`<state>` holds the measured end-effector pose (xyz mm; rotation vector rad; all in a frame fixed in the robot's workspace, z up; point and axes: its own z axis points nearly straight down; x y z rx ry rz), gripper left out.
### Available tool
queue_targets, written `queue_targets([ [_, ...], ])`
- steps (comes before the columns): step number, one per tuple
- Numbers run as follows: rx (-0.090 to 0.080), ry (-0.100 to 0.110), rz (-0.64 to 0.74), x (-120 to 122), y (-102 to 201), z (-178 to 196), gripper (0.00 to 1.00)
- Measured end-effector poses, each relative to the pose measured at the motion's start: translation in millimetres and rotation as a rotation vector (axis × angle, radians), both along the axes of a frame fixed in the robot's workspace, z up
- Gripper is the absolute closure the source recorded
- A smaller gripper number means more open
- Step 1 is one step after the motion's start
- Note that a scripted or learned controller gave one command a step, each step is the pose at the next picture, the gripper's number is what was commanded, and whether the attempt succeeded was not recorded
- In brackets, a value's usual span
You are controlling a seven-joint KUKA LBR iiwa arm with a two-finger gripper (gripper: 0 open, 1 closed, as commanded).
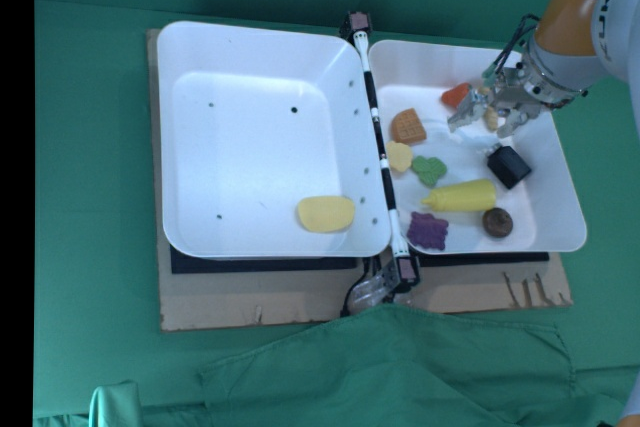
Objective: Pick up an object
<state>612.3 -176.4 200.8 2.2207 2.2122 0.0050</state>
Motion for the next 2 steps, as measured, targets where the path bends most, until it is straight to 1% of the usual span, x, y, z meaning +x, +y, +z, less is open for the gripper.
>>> queue_targets([
  [1,0.009,0.017,-0.001,56,1,-13,0.00],
  [2,-0.003,0.004,-0.003,59,-2,0,1.00],
])
